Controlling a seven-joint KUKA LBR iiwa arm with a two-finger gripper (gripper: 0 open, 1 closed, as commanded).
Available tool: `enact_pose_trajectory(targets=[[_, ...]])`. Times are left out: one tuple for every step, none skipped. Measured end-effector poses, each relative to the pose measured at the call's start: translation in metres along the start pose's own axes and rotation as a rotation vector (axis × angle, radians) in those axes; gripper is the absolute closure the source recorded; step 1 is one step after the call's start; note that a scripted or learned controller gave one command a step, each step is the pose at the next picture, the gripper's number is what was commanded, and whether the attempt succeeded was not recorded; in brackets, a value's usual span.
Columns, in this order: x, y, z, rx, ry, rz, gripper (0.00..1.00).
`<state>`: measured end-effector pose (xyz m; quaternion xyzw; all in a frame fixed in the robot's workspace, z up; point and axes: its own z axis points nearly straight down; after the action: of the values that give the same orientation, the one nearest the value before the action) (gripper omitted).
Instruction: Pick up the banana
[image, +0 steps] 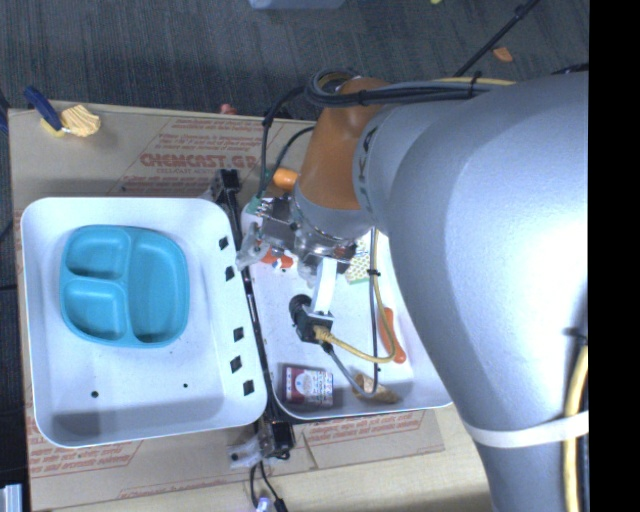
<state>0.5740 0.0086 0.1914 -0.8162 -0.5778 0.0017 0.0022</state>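
The task is judged barely begun: nothing is seen held. Whether the claw (260, 238), poised at the upper left corner of the right bin (272, 335), is released or clenched cannot be told. The banana's place cannot be told either, since much of that bin is covered by the smooth grey arm (480, 250). A glossy dark red box (305, 386) and a slim orange stick (393, 336) lie there. A smooth blue divided plate (125, 283) rests in the left bin (130, 390).

Bin at view's left (40, 300): one blue divided plate (125, 283). Bin at view's right (300, 412): dark red packet (305, 385), orange stick-shaped item (396, 338), tan scrap (382, 394). Grey arm (480, 230) overhead, gripper (270, 240) by the dividing wall.
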Motion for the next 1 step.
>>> enact_pose_trajectory(targets=[[-0.0834,-0.0414,-0.0141,-0.001,-0.001,-0.005,0.0]])
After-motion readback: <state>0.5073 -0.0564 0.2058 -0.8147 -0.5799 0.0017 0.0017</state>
